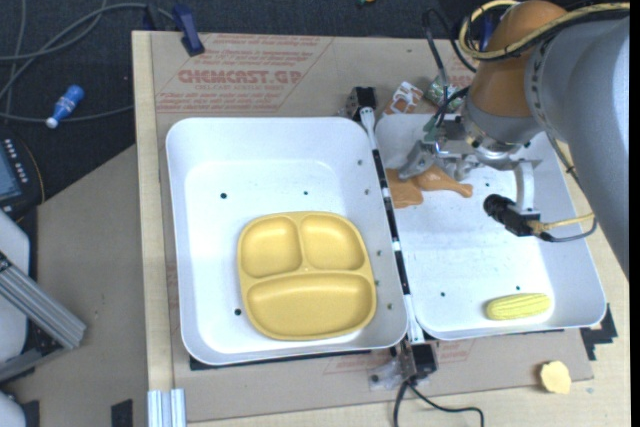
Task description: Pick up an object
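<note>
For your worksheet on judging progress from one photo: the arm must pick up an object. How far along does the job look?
Done: the arm has reached into the right bin, its gripper low over the flat orange-brown piece by the divider. In hand: nothing visibly lifted; that piece lies on the bin floor, and the grip can't be judged. Left: grasping and raising an object. The yellow corn lies untouched near the front; the yellow tray sits in the left bin.

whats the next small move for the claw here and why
Probably a short straight descent. The claw hangs over the right bin, right above the flat orange piece at the bin's upper left. Whether anything is gripped can't be told. The corn cob lies farther off, by the near rim, so the orange piece is the closer target.
</note>
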Tool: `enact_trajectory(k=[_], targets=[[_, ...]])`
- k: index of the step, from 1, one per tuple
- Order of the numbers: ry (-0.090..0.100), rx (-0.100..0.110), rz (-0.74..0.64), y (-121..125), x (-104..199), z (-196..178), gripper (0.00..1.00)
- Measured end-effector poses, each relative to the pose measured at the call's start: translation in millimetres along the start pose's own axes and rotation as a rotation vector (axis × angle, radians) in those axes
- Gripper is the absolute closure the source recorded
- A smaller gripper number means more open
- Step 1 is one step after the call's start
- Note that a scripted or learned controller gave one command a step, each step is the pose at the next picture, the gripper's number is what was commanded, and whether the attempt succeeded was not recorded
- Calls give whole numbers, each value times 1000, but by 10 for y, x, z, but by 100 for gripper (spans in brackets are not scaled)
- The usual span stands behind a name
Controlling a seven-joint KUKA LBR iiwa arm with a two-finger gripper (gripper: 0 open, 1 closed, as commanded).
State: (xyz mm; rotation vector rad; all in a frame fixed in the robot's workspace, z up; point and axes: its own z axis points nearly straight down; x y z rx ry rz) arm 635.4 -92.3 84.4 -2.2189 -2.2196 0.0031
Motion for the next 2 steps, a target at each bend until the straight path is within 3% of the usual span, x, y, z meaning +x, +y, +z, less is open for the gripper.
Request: enact_trajectory(k=[1,2], targets=[[0,-6,-1,23,-1,-116,100],[3,-8,-7,-494,720,-1059,100]])
